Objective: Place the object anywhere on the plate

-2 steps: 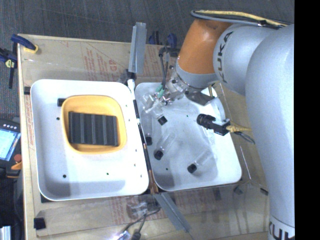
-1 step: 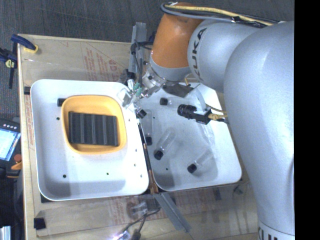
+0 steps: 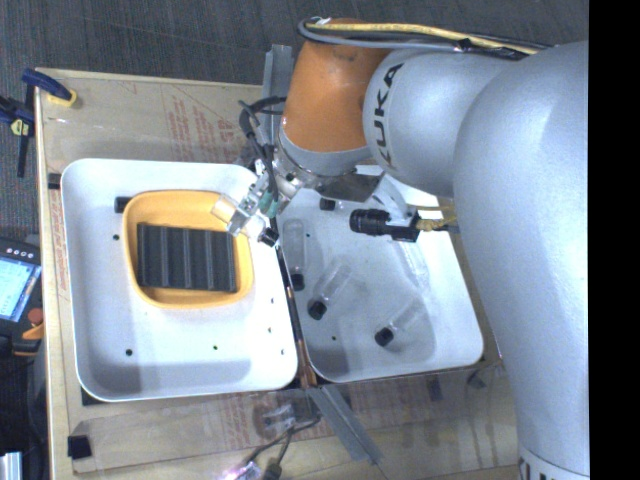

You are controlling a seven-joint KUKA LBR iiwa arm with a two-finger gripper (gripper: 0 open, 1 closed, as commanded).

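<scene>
Two bins: we see the hand (image 3: 250, 211) at the yellow plate (image 3: 150, 208)'s right rim in the left bin (image 3: 150, 368), grip state unclear, object unidentifiable, so next move needs confirmed hold before release.

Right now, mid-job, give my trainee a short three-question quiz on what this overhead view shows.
1. True or false: the yellow plate lies in the right bin.
2. Where is the gripper? A) over the plate's right edge B) beyond the bench's near edge C) above the right bin's far corner
3. Fill in: the plate's centre holds a dark ____ insert.

Key: 1 false, it lies in the left bin. 2 A. 3 ribbed.
</scene>
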